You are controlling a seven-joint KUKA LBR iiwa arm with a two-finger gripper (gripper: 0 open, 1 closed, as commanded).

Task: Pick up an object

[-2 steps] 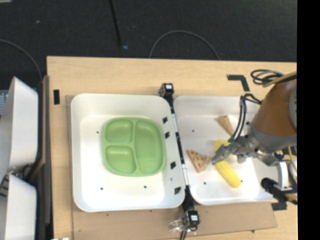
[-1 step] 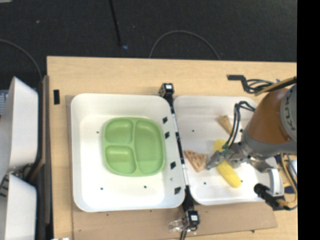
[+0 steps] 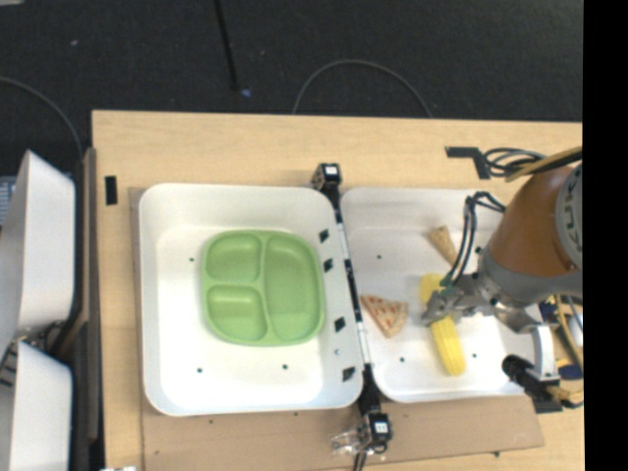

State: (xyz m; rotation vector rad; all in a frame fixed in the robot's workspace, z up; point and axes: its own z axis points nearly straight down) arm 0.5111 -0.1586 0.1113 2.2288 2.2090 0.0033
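In the right bin (image 3: 392,214), my gripper (image 3: 442,308) hangs low near the middle, on the grey arm with its orange band (image 3: 530,229). A yellow corn cob (image 3: 449,347) lies just below the gripper, reaching toward the bin's front edge. A small yellow piece (image 3: 430,287) shows right at the gripper's upper left, touching it or partly hidden by it. A tan wedge with a reddish face (image 3: 385,315) rests to the left of the gripper, near the divider. Another tan wedge (image 3: 442,240) lies further back.
The left bin (image 3: 167,224) holds a green divided plate (image 3: 263,287) at its centre. A black-clipped divider (image 3: 343,283) separates the two bins. Cables (image 3: 505,160) lie on the wooden bench behind the right bin.
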